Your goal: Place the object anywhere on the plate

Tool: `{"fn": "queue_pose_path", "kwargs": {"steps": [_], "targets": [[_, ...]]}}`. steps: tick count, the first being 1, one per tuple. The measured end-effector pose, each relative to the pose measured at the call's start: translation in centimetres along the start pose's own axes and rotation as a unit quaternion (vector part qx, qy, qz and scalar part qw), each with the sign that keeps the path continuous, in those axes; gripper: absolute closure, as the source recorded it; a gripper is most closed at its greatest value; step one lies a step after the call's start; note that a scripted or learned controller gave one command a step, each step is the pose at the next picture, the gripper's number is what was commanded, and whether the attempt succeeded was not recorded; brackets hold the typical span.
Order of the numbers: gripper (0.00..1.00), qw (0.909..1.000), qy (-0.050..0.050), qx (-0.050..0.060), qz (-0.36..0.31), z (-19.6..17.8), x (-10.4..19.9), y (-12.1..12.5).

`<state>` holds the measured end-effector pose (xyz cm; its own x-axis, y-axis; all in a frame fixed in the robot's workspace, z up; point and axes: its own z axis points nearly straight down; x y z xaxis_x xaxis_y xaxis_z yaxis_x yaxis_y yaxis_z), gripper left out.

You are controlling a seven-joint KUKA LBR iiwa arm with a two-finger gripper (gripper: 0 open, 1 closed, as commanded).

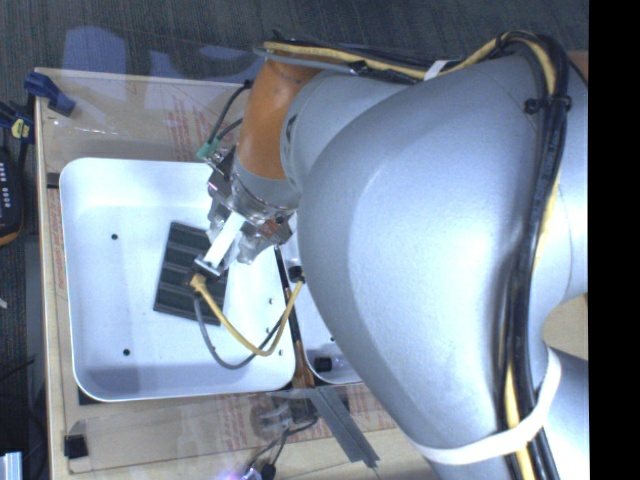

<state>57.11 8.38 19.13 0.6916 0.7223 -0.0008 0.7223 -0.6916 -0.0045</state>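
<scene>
My gripper (252,230) hangs low over the right-middle part of the left white bin (100,198), below the orange wrist band (265,118). The arm's bulk hides what lies under it. The arm's large grey body (430,238) covers nearly all of the right bin, of which a narrow strip (312,338) shows beside the divider.
The left bin's floor to the left of the gripper is bare white. A wooden bench edge (45,268) runs along the left. Blue clamps (45,93) sit at the bench's upper left corner. Metal brackets (320,418) stand at the bins' near edge.
</scene>
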Motion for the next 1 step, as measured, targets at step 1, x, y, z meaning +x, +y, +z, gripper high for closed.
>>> {"fn": "queue_pose_path", "kwargs": {"steps": [1], "targets": [[1.00,0.9847,-0.001,0.000,0.174,0.06,2.65,3.22]]}}
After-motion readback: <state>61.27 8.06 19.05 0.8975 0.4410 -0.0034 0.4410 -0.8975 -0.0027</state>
